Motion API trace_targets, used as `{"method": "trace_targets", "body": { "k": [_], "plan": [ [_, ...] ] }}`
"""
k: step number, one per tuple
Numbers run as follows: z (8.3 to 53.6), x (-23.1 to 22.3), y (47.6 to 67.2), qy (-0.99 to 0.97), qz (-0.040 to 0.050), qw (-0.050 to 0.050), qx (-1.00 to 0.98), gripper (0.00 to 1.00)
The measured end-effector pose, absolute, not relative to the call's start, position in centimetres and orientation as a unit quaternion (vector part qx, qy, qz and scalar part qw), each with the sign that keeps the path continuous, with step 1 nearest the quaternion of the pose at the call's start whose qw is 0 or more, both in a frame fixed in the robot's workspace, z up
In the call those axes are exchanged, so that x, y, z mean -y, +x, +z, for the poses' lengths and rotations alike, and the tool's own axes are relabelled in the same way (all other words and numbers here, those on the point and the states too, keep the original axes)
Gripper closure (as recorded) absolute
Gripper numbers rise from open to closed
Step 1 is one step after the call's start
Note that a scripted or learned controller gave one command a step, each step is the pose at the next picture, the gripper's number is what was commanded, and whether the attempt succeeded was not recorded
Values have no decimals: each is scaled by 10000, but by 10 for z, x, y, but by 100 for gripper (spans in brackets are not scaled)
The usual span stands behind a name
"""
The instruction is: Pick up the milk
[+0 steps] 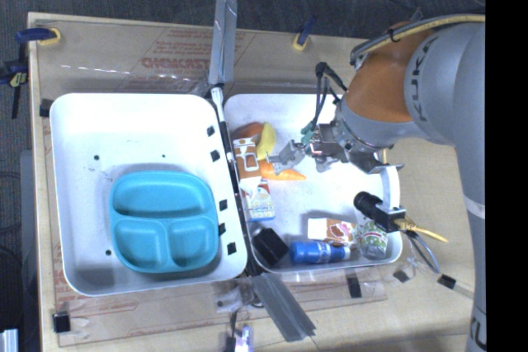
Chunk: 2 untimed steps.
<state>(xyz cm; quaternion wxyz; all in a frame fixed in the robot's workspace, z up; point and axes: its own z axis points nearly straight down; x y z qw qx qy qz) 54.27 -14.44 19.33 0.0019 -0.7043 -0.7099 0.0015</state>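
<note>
End effector [290, 154] is over the right bin [330, 107], fingers apart, nothing between them, just above an orange carrot [285, 171]. Milk carton [259, 200] lies by the bin's left wall, below the carrot. Blue can [318, 251] near the front wall. Blue divided tray [163, 220] in the left bin [82, 128].

Glossy blue plastic tray [161, 222], smooth white plastic bins [74, 144]

Single fixed camera, mounted above the worktop [99, 37], looking down at a slant. Both white bins fit in frame: left bin [74, 144] and right bin [330, 194] side by side. Arm [429, 86] enters from frame right.
</note>
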Motion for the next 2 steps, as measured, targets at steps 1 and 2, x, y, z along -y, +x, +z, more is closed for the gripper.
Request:
{"method": "trace_targets", "body": {
  "k": [1,2],
  "plan": [
    [224,186,483,-6887,6,2,7250,0],
    [145,211,476,-6615,11,12,7499,0]
  ]
}}
